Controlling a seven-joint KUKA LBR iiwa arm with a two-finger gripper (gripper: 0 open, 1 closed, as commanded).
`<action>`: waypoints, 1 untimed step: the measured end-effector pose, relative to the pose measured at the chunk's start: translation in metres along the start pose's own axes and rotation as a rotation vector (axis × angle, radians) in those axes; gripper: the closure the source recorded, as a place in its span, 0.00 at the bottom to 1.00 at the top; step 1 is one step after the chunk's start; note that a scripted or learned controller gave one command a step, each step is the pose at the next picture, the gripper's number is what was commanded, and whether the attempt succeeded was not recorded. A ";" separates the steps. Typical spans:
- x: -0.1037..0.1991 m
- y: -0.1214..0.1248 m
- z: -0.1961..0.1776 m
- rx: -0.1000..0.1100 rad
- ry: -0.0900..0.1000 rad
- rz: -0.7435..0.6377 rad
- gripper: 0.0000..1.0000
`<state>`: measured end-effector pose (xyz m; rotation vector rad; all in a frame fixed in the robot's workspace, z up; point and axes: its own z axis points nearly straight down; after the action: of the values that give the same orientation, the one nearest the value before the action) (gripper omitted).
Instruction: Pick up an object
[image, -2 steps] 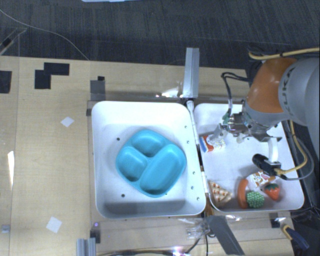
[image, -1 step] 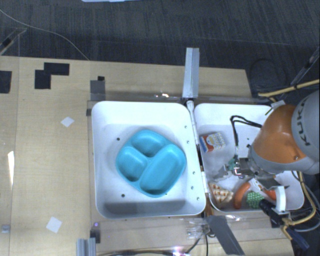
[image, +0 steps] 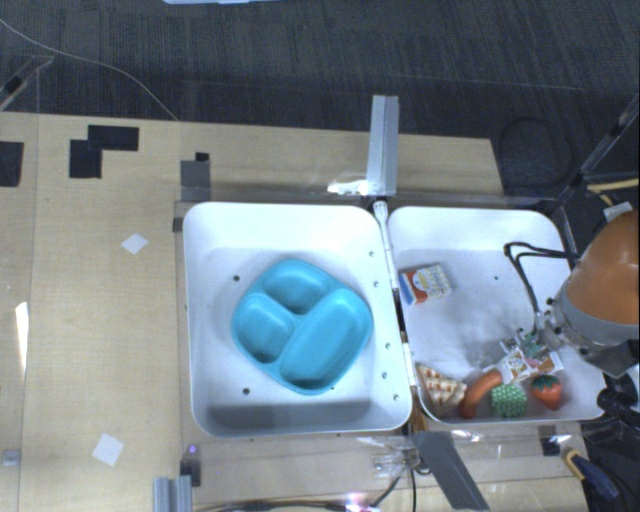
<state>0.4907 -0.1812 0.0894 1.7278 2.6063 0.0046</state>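
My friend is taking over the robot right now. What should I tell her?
Gripper: low in the right bin, near the toy pile along its near edge. Whether it is open or shut cannot be told, and nothing is seen in its grasp.
Things in the right bin: small carton near the divider; waffle-like piece, sausage, green ball and orange-red fruit in the pile.
Left bin: blue divided plate.
Done: no pick seen.
Left: grasp one object and lift it.

The arm is cut off by the right edge, and its hand is too blurred to read
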 end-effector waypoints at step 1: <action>0.052 0.031 -0.001 -0.003 0.001 0.138 0.00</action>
<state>0.4989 -0.1210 0.0899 1.9026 2.4804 0.0112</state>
